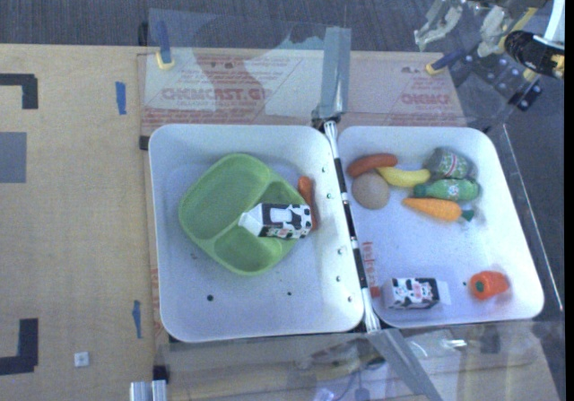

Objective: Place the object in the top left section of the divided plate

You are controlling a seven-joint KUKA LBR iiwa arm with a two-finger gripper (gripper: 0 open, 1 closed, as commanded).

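green divided plate (220,202), milk carton (285,221) on it

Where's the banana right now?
The banana lies in the right bin, toward its far side, just below the red sausage and above the carrot.

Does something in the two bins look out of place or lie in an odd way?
Yes. A milk carton lies on its side across the right edge of the green divided plate, partly over the rim, not flat in a section. An orange piece sits wedged between the plate and the left bin's wall.
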